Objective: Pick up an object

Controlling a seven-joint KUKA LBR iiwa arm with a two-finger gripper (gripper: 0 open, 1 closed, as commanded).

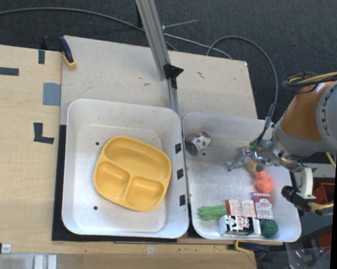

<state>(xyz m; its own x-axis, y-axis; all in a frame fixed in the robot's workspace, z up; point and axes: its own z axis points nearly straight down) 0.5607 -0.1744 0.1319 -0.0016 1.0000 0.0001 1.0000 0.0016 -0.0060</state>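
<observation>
You have several candidate objects, all in the right bin. Nearest the gripper is an orange-pink lump, lying just below and to the right of it, close to the bin's right wall. A small white cup with red spots lies on its side near the bin's upper left corner, well apart from the rest. Along the bottom edge you see a tight cluster: a green leafy toy, two small red-and-white cartons, a black-and-white box and a dark green ball, touching or nearly touching one another. The print on the cartons is too small for you to read.

The gripper hangs over the middle of the right bin, above bare floor, with nothing between its fingers; you cannot tell whether it is spread or closed. The open room is the bin's centre and its upper band.

The left bin holds a yellow divided plate, three compartments, set slightly tilted toward the bin's right side. Both bins sit side by side on the counter, their inner walls touching. A grey metal pole slants down to the seam between them.
</observation>
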